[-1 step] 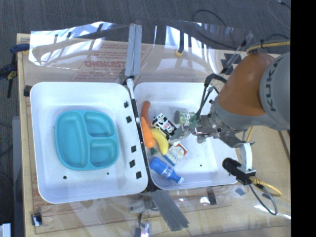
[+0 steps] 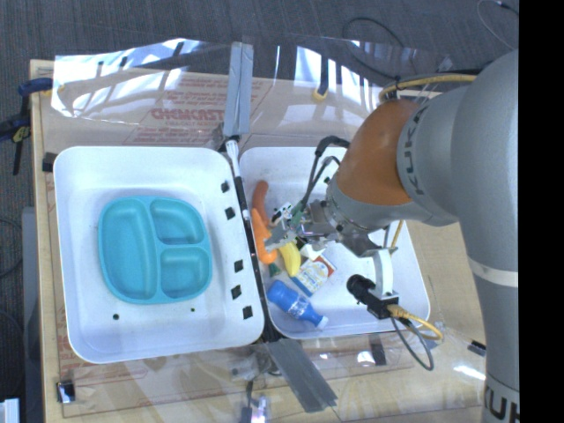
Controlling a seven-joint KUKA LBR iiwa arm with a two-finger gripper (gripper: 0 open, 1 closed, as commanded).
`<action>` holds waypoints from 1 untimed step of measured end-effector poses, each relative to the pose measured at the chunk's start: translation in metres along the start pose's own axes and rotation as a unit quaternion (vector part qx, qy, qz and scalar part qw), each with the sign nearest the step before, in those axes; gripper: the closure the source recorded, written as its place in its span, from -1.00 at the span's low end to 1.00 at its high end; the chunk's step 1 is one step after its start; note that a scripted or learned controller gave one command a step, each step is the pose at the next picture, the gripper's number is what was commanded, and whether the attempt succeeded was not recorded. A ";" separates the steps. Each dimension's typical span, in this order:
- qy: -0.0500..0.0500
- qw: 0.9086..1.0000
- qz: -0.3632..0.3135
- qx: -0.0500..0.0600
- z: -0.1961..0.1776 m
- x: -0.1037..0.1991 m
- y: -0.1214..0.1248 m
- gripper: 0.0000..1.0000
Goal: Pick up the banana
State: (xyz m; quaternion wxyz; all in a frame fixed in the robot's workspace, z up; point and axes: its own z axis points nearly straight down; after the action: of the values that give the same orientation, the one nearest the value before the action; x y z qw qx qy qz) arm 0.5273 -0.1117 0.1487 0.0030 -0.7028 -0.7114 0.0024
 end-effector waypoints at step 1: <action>-0.002 1.000 -0.021 -0.013 0.038 -0.015 0.022 -1.00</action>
State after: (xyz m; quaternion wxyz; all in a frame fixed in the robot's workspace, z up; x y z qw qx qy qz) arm 0.5495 -0.1265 0.1109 -0.0076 -0.6874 -0.7262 -0.0053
